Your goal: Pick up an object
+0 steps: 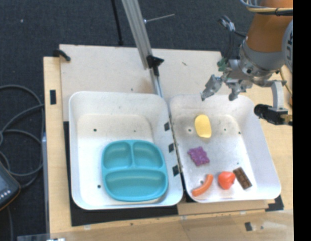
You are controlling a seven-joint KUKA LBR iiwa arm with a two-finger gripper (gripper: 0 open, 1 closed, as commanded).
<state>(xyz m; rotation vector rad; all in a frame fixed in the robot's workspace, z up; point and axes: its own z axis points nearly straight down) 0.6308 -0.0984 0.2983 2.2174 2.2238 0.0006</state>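
Observation:
The right bin (260, 149) holds a yellow oval object (202, 126), a purple lumpy piece (198, 155), an orange curved piece (203, 185), a red-orange round object (225, 179) and a brown bar (242, 178). My gripper (221, 91) hangs open above the far rim of the right bin, its two fingers spread apart with nothing between them. It is above and behind the yellow object, well apart from it.
The left bin (83, 134) bears a teal divided plate (134, 170). A slanted metal pole (139, 31) rises from the bench behind the bins. Cables lie on the dark floor at left.

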